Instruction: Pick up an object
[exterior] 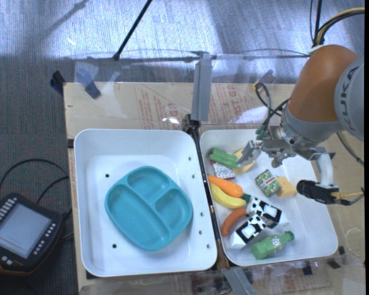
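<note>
The right bin (323, 226) holds a pile of toy food. It includes a green piece (223, 158), a yellow piece (246, 162), an orange carrot (226, 185), a banana (226, 197), an orange sausage shape (232, 221), a small green carton (266, 182), a yellow wedge (286, 187), a black-and-white carton (258, 220) and a green bottle (272, 244). My gripper (264, 154) hangs over the bin's far side, just above the green carton and to the right of the yellow piece. It looks open, with nothing between its fingers.
The left bin (92, 158) holds a teal divided plate (149, 208). A grey upright post (202, 94) stands behind the seam between the bins. A black cable plug (313, 191) hangs off the wrist over the right bin. A teach pendant (21, 231) lies on the floor at left.
</note>
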Controlling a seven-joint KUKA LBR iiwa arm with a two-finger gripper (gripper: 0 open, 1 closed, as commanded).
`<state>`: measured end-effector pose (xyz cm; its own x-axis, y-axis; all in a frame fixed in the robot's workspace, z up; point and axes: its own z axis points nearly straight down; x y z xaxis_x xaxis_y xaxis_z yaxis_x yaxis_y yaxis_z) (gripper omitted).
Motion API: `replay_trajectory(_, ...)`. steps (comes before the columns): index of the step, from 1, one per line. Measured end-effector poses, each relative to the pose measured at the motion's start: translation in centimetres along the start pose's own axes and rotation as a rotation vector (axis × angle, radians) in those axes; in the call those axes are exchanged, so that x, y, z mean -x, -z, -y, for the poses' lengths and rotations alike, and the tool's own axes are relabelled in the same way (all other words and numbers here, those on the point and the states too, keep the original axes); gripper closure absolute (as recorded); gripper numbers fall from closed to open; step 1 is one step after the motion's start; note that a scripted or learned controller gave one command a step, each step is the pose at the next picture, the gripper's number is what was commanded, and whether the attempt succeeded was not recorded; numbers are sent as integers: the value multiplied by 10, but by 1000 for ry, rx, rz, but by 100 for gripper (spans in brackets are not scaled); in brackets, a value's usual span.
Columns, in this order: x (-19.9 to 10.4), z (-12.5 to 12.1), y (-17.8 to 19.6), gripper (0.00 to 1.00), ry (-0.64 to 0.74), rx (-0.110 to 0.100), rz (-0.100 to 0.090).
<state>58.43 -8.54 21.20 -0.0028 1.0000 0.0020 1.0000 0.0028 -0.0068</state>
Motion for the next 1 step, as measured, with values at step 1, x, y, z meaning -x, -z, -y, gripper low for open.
replay_trajectory(1, 10, -23, -114, 0, 10, 5, 0)
